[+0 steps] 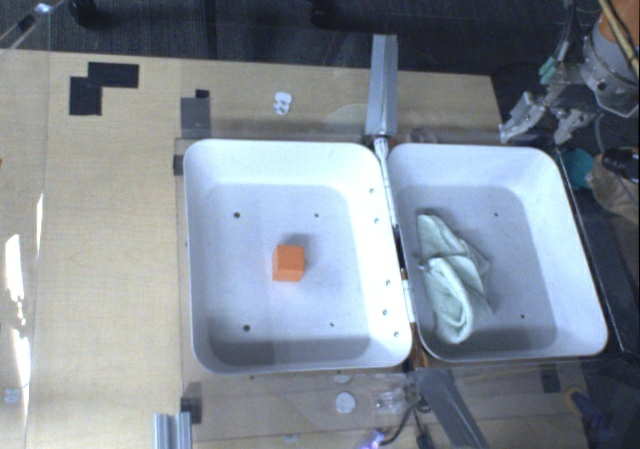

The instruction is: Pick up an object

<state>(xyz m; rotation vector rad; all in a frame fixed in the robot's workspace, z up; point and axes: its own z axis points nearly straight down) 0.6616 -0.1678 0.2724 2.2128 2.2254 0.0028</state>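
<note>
A small orange cube (289, 263) rests on the floor of the left bin (215, 237), near its middle. A crumpled pale cloth (452, 279) lies in the right bin (540, 237), toward its left and front. My gripper (543, 124) hangs high above the back right corner of the right bin, far from both objects. Its fingers (518, 124) are spread open with nothing between them.
A grey metal post (381, 87) rises behind the seam where the two bins meet. Black tape marks (100, 85) sit on the wooden bench at the back left. Cables and gear (610, 177) crowd the right side beside the arm.
</note>
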